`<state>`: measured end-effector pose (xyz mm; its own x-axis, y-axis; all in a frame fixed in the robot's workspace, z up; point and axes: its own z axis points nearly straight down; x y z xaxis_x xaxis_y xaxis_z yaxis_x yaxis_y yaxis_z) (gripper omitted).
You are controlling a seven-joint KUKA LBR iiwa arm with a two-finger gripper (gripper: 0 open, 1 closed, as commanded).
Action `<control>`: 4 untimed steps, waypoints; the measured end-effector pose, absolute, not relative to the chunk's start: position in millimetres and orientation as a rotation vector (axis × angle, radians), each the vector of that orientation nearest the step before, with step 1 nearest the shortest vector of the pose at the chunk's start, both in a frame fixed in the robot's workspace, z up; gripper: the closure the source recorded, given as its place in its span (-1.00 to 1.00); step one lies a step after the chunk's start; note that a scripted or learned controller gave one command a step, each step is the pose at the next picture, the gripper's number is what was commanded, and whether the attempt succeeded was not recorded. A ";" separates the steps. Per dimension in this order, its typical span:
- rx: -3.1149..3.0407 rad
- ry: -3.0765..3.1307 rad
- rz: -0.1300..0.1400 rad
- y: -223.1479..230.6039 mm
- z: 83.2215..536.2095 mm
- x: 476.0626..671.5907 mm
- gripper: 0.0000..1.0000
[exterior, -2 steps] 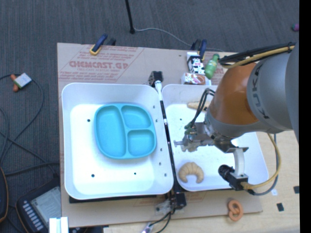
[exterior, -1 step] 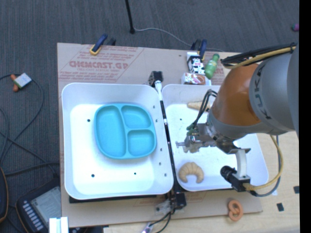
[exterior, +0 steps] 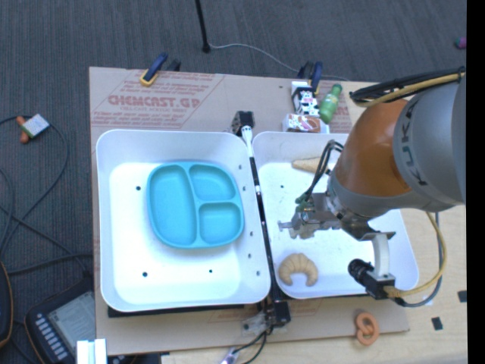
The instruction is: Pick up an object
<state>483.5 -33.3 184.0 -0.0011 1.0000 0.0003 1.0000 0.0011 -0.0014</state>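
While the hand hangs low over the middle of the right bin, whether it is released or clenched cannot be told. A croissant lies near that bin's front edge. A blue divided plate fills the left bin.

You are looking down on a dark grey ribbed carpet floor that surrounds the bench on all sides you can see. A flat brown cardboard sheet with red printed lettering covers the bench top. A thin black pole rises from the carpet near the top, with a pale cable trailing from its foot. At the left, a small white and orange block lies on the carpet beside thin black cables. Light falls evenly, with soft shadows.
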 end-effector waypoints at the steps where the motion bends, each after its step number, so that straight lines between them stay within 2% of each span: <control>1: -2.219 -2.222 0.001 -38.1 184.0 483.4 1.00; 4: -2.218 -2.223 0.001 -36.2 183.9 483.5 1.00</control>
